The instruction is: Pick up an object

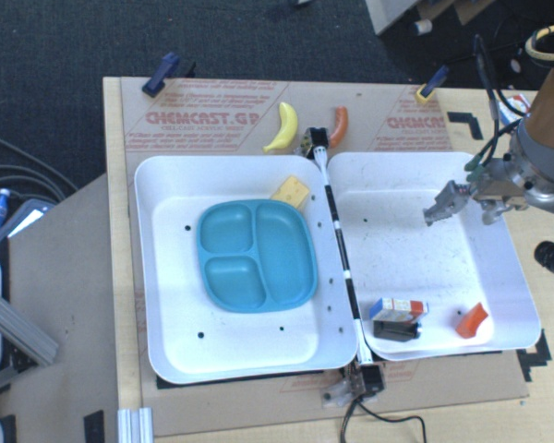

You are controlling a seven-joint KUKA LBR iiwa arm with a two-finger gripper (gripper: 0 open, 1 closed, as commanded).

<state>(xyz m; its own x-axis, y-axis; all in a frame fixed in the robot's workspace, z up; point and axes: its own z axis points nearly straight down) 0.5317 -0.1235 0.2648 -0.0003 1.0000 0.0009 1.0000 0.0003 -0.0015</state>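
- The brown protective sheet covering the bench top (212, 118) carries red print reading "CHEMCAST GP" at the far left, beyond the left bin.
- The same red print repeats at the far right (415, 123), partly cut off and too blurred to read in full.
- Smaller red lines under each cannot be read.

Teal plastic divided plate (257, 254), three compartments, flat in left bin centre. Tan foam block (291, 192) just beside plate's far edge. Small red-white-blue box (399, 307) and dark flat block (394, 329), touching, near right bin's near edge. Orange wedge-shaped block (472, 320) toward right bin's near right corner.
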